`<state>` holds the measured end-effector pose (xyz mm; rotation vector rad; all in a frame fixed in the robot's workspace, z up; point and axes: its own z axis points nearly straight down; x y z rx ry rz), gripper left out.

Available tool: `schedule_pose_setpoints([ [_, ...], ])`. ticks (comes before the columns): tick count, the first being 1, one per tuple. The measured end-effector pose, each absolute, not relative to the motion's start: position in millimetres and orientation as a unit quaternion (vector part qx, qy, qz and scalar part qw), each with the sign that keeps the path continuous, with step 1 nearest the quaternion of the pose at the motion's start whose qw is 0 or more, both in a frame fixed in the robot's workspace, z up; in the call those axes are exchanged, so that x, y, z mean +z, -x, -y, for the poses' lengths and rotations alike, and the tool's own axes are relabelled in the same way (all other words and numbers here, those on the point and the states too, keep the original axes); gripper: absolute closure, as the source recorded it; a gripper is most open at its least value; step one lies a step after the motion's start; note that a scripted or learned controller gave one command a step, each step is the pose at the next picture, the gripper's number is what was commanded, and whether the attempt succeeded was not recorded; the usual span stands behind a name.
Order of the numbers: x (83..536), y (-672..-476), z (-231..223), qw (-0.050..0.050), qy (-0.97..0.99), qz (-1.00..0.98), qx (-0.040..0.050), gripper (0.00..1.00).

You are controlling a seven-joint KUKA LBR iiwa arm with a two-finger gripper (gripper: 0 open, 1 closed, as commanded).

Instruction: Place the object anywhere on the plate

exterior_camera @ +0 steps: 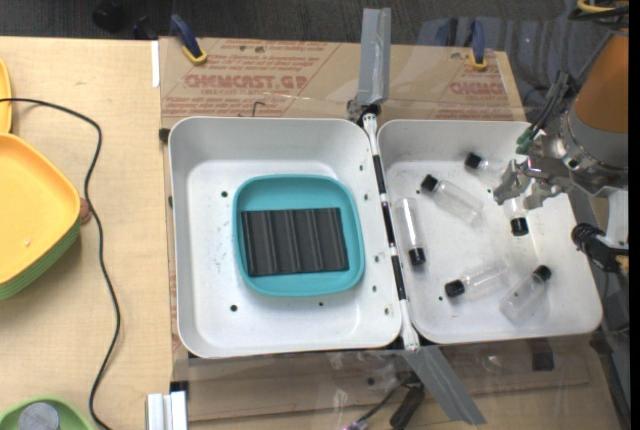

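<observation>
Dark grey carpet fills the top of the scene, and below it a pale wooden tabletop [80, 338] carries two shallow white plastic bins side by side on a sheet of brown cardboard [300, 78].

Left bin [195, 248]: smooth, glossy, with rounded corners. At its centre lies a teal plate [297, 193], a rounded rectangle with a raised rim and a dark ribbed insert.

Right bin [560, 313]: the same shape, with several small clear vials with black caps scattered across its floor. One vial [410, 236] lies near the left wall, another [450, 198] sits higher up, one [475, 280] lies lower down, and a further one [527, 290] rests near the lower right corner.

At the right edge the grey arm [605, 88], with its orange band, reaches in over the right bin. Its hand [520, 180] hangs above the bin's upper right area, just over a black-capped vial [518, 226]. Whether the fingers are apart or together cannot be told from this angle, and nothing is clearly seen between them.

The step appears to be the pick: the object is in the right bin, well apart from the plate. The next move likely calls for a firm hold on one smooth, round vial, which may roll or slip, then a carry leftward across the divider to the plate.

A yellow dish [30, 208] and a black cable [100, 218] sit at far left.
</observation>
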<state>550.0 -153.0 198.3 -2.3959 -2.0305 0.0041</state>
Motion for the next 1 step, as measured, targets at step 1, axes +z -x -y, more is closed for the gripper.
schedule_pose_setpoints([
  [1, 198.4, -550.0, 153.0, 0.001, 0.763, 0.647, 0.0013, 0.00],
])
